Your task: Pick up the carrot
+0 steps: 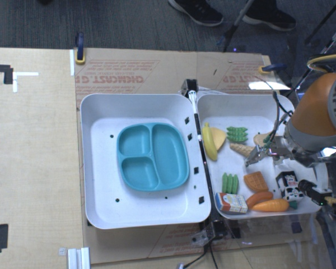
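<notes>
Sitting closest to the camera, along the near rim of the right bin [252, 216], the carrot [270, 205] is lying flat on its side with its green tip pointing right. Crowding it are a small carton [233, 203] just to its left and a reddish sausage-looking piece [259, 197] touching it from behind. An orange waffle-ish thing [256, 181] and some green beans [230, 182] are sitting a bit further back, then a cone [242, 149], a banana [210, 142] and more greens [237, 133]. The left bin [95, 167] is carrying a blue divided plate [153, 156].

The gripper [256, 155] is hovering mid-bin, up past the waffle and well away from the carrot. It's reading as a thin metallic blur, so whether the jaws are spread or closed, can't tell; nothing is visibly between them.

Biggest risk from here, I'd say: the arm is needing to travel toward the near rim, and with the sausage pressed against the carrot, the jaws could be grabbing both, or clipping the bin wall and skidding off that rounded surface.
</notes>
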Available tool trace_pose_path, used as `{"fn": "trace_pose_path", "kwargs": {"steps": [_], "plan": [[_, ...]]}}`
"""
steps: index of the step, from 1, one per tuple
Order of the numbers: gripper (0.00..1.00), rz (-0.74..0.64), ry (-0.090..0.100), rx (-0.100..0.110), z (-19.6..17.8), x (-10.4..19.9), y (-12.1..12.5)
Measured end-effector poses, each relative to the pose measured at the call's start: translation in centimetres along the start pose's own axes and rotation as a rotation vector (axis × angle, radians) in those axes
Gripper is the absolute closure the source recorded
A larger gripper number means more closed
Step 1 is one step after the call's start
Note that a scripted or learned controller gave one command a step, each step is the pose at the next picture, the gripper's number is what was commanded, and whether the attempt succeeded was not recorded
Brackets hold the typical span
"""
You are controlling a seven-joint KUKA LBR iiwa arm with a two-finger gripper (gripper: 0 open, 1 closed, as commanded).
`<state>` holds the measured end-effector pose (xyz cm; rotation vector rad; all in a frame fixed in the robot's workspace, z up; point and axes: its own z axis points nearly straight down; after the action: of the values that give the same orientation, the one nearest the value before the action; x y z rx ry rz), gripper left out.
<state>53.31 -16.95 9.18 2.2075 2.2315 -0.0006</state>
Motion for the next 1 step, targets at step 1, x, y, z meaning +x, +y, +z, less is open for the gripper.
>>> {"fn": "trace_pose_path", "kwargs": {"steps": [1], "plan": [[0.0, -0.064, 0.003, 0.003, 0.03, 3.73, -5.48]]}}
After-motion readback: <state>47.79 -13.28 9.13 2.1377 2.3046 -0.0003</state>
